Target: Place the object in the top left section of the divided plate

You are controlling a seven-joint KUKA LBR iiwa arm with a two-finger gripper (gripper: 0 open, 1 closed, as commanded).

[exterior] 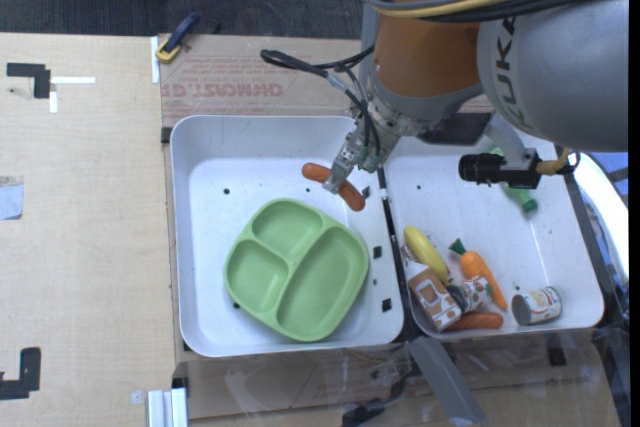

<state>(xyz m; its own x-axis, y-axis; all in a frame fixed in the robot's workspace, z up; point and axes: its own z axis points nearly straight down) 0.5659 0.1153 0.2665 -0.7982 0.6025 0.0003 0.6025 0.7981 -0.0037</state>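
Observation:
An orange-brown sausage (334, 185) lies slantwise in the left bin (200, 215), just beyond the far edge of the green divided plate (231, 267). My gripper (343, 177) comes down from the right, and its fingers close across the middle of the sausage, whose two ends stick out on either side. The plate rests flat at the bin's near middle, with two small sections on its left and one large section on its right. Its top left section (281, 224) holds nothing and lies a short way to the near left of the sausage.
The right bin (560, 245) holds a banana (425, 251), a carrot (476, 271), a small box (433, 300), a can (539, 305) and a green piece (524, 198). The bulky arm hangs over the bins' far middle. A cardboard sheet (250, 80) lies behind the bins.

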